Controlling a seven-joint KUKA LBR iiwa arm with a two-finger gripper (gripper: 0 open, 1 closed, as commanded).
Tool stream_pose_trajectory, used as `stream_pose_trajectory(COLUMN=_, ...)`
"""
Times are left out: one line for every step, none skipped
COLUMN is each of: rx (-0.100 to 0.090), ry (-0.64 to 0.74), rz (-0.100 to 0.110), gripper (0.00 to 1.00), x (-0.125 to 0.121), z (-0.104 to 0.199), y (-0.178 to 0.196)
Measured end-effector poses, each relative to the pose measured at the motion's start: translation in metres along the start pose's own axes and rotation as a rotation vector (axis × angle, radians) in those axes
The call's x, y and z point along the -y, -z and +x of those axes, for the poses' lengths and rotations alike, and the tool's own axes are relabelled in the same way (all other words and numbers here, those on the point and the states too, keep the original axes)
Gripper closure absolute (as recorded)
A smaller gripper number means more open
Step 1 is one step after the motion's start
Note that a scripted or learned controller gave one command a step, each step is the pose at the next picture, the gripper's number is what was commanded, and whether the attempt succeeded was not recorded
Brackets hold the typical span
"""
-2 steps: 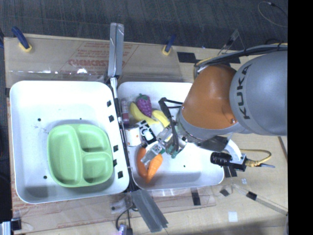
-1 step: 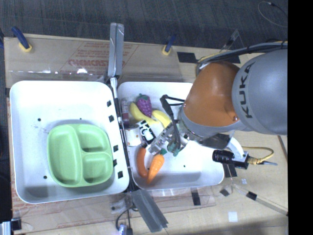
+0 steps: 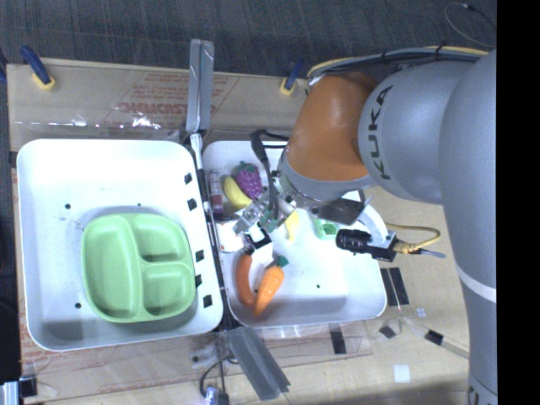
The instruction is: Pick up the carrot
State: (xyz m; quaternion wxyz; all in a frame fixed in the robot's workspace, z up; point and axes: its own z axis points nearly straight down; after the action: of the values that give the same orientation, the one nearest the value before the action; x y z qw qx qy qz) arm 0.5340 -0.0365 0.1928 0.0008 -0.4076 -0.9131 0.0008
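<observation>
The carrot (image 3: 268, 287) is orange with a small green top and lies tilted near the front wall of the right bin (image 3: 363, 298). An orange sausage-shaped piece (image 3: 244, 278) lies right beside it on the left. My gripper (image 3: 256, 229) hangs from the grey and orange arm over the left part of this bin, just above and behind the carrot's green top. Nothing is visibly held in it. The arm's wrist hides the middle of the bin.
A purple grape bunch (image 3: 247, 176) and a yellow banana (image 3: 234, 192) lie at the back left of the right bin. A yellow piece (image 3: 292, 224) and a green piece (image 3: 326, 227) peek out under the wrist. The left bin (image 3: 51, 184) holds a green divided tray (image 3: 139, 267).
</observation>
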Motion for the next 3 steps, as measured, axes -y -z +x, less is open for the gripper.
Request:
stream_pose_trajectory(rx=0.000, ry=0.000, rz=0.000, gripper=0.00, x=0.000, z=0.000, y=0.000)
stream_pose_trajectory(rx=-0.002, ry=-0.199, rz=0.001, gripper=0.00, x=0.067, z=-0.024, y=-0.065)
stream_pose_trajectory(rx=-0.003, ry=-0.182, rz=0.000, gripper=0.00, x=0.098, z=-0.023, y=-0.102)
